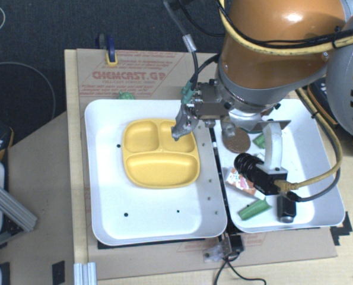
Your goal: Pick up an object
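Camera view has the yellow divided plate [159,159] sitting in the left bin [105,177], with the end effector [182,129] right at its upper-right rim – maybe touching it. My guess is that the plate is light, stiff plastic and a bit slick, so the thin rim or divider ridge looks like the spot to pinch. Whether the end effector is spread or closed, I can't tell – too small.

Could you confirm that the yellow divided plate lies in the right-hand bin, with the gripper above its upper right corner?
Not quite: the camera view shows the yellow divided plate lying in the left-hand bin, not the right-hand one. The rest holds: the gripper is above the plate's upper right corner.
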You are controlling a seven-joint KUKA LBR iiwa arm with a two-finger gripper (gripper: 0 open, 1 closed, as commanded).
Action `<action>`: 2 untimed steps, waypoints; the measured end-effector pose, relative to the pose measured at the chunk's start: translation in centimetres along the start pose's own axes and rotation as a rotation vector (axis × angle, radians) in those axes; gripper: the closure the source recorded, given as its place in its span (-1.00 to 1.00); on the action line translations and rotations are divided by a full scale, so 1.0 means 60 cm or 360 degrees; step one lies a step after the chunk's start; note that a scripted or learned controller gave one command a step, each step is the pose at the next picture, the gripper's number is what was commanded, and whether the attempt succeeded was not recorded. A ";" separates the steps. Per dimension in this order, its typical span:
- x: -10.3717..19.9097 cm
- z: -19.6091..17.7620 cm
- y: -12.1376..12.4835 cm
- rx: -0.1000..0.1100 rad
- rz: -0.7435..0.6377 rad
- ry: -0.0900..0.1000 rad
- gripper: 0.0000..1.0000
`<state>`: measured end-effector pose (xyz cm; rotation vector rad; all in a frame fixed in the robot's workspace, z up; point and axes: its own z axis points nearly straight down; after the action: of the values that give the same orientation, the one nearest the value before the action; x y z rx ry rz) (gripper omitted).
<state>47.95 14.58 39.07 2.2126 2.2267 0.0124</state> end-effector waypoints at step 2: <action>-0.004 -0.029 0.001 0.0004 0.0010 -0.0003 1.00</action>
<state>48.03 14.32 40.81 2.2199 2.2197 0.0074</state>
